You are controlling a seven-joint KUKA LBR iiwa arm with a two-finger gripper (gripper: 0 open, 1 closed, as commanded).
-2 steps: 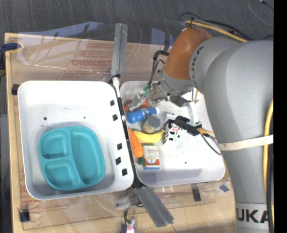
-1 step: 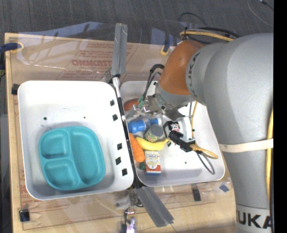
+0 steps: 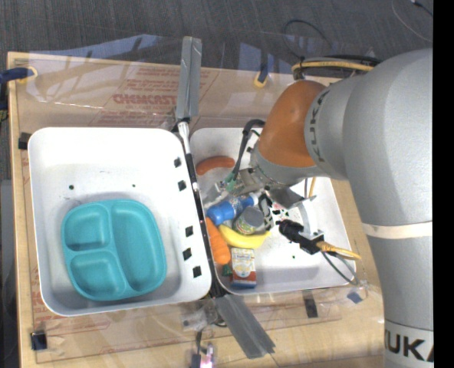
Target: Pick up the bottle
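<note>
**Down among the clutter in the right bin**

Low over the right bin (image 3: 327, 271), the gripper (image 3: 246, 198) sits in a heap of small things, with the grey arm (image 3: 380, 121) and its orange band (image 3: 288, 125) reaching in from the right. Whether the jaws are open or closed cannot be told, since the wrist hides them.

The bottle (image 3: 243, 267) (a small one with a red label) lies at the near edge of the right bin, just below the heap and apart from the gripper. An orange carrot (image 3: 217, 240) lies along the bin's left wall, touching the bottle's upper end. A yellow banana (image 3: 246, 238) curves beneath a round grey-green object (image 3: 250, 219), and a blue item (image 3: 225, 210) lies beside them, directly under the wrist. Behind the gripper a brown, sausage-like piece (image 3: 214, 163) rests near the far wall.

The left bin (image 3: 97, 156) holds a teal divided tray (image 3: 113, 248), lying flat toward the near side, well apart from the arm.
</note>
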